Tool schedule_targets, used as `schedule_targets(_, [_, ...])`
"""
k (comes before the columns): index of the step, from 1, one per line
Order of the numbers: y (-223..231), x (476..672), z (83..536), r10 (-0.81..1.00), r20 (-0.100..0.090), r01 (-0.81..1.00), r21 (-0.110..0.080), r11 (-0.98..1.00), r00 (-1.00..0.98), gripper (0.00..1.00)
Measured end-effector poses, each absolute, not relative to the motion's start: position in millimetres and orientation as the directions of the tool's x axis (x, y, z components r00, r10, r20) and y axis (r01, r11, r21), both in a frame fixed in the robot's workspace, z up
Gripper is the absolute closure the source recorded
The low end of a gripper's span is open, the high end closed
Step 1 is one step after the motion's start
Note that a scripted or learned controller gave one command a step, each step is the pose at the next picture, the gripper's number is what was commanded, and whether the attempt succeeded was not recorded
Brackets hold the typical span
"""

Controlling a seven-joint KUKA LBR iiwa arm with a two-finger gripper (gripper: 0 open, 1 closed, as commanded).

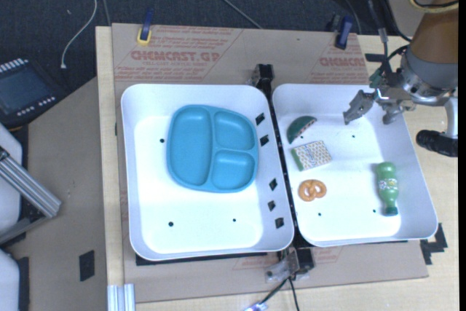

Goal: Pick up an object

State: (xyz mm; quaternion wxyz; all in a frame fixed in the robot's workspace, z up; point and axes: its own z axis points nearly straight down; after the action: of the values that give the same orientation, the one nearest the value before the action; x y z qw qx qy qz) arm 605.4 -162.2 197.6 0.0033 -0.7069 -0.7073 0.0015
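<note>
1. Brown cardboard covers the surface (218,47), with red printed letters on it, and two blue clips hold it at the far edge.
2. Two shallow white bins lie on it side by side. The left bin (145,215) and the right bin (415,222) almost touch along the middle.
3. The grey arm (437,33) comes in from the right, with an orange part above the wrist, and it stands over the far right corner of the right bin.
4. A blue plate (212,148) with three compartments lies in the left bin, a little toward its far side.
5. The tool (373,109) hangs over the far part of the right bin. Its two fingers are spread wide and there is nothing between them.
6. A green bottle (386,187) lies on its side near the right wall of the right bin, well apart from the tool.
7. A patterned square packet (312,154) lies in the left part of the right bin.
8. A green slice-shaped piece (300,127) lies just beyond the packet, near the tool but not touching it.
9. A small orange pretzel (312,191) lies just in front of the packet.
</note>
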Motion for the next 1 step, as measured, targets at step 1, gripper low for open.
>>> schedule_targets(1, [-158.9,603.6,134.5,1.000,0.003,1.000,-0.007,0.000,0.000,0.00])
